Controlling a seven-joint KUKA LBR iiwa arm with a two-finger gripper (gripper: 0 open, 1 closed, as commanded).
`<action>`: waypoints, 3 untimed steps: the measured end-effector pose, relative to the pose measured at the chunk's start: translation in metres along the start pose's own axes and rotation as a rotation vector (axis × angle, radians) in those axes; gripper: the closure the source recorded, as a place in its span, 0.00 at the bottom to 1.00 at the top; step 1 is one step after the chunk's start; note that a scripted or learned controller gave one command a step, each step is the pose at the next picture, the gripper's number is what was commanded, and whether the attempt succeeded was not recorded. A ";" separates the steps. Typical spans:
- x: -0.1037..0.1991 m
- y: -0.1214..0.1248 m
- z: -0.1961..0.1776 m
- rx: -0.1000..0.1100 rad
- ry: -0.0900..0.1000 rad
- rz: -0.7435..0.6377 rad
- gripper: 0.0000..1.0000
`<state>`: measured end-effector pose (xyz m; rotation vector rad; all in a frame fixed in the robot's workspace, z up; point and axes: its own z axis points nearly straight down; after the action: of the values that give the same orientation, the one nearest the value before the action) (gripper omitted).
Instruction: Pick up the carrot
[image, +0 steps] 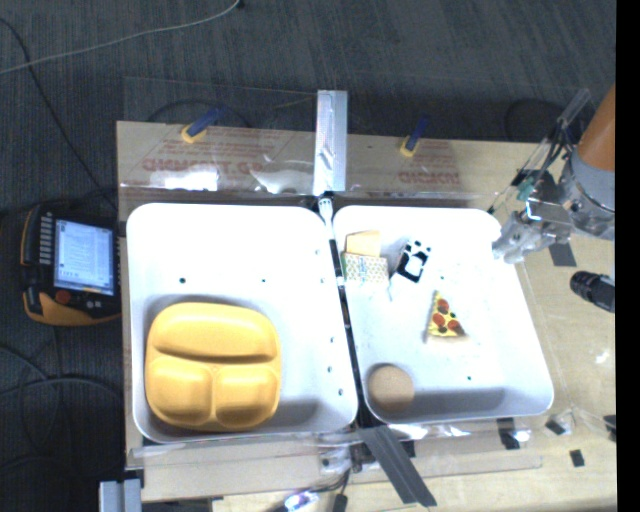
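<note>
**No plain carrot in the bins; gripper waits at the far right corner**

Every place here is given from the seam where the two bins meet. Well left of the seam, a large yellow loaf-like lump fills the lower part of the left bin. Just right of the seam, near its upper end, sits a small pale block, and a black-and-white piece lies a little farther right. Lower down, close to the seam, is a round brown ball. Farther right, mid-bin, an orange wedge with red spots lies with its tip pointing up the view; it looks more like a pizza slice than the carrot.

I cannot pick out anything that is clearly a carrot, so its place cannot be told.

Farthest from the seam, the gripper hangs over the upper right corner of the right bin, holding nothing. Whether it is spread or closed cannot be told. Everything in that bin lies to the seam side of it and lower in the view, so I judge any reach must travel that way.
</note>
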<state>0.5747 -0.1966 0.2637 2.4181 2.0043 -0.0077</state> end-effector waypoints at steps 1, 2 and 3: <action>-0.010 0.027 -0.147 -0.002 0.000 -0.058 1.00; -0.010 0.027 -0.147 -0.002 0.000 -0.057 0.00; -0.010 0.028 -0.156 -0.001 -0.004 -0.057 1.00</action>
<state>0.6005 -0.2114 0.4200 2.3573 2.0697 -0.0118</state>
